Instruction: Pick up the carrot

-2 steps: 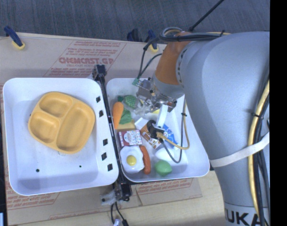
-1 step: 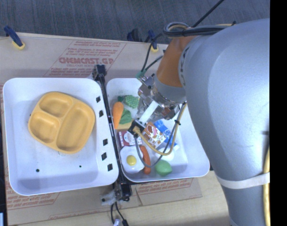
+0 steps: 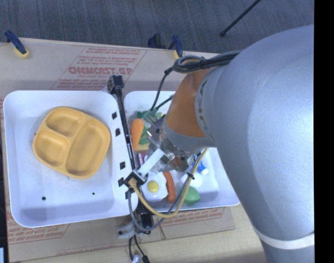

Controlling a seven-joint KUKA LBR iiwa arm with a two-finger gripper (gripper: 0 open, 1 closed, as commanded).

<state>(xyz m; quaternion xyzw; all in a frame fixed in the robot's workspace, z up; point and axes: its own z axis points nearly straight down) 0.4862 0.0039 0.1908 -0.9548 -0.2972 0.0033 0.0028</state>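
The carrot (image 3: 137,132) is orange with a green top and lies upright along the left side of the right bin (image 3: 224,193). My gripper (image 3: 159,146) hangs low over the middle of that bin, just right of the carrot, under the grey arm and its orange band. The arm's bulk covers its tips, and nothing can be seen between them.
A yellow divided plate (image 3: 72,142) sits in the left bin (image 3: 24,201). In the right bin lie a fried-egg toy (image 3: 154,188), a small orange-red piece (image 3: 170,186), a green item (image 3: 192,195) and something blue and white (image 3: 202,166). The arm hides the bin's right half.
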